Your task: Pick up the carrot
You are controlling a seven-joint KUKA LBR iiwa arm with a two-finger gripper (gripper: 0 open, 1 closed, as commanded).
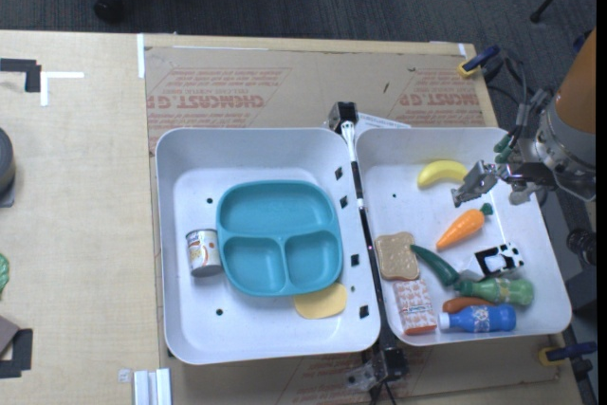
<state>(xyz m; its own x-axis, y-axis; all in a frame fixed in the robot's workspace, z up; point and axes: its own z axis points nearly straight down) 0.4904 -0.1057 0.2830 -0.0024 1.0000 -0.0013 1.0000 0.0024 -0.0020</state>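
Hovering gripper (495,184) just above carrot (462,228) in rt bin (555,294), fingers apart, holding nothing, arm cut off at rt edge.

A light wooden bench (76,204) carries a flattened brown cardboard sheet (285,85) with red lettering, spread across its middle and right. On the cardboard sit two shallow white bins side by side, the left bin (190,318) and the right bin (550,299), their inner rims touching. A dark round object (5,166) lies at the bench's left edge, cut off.
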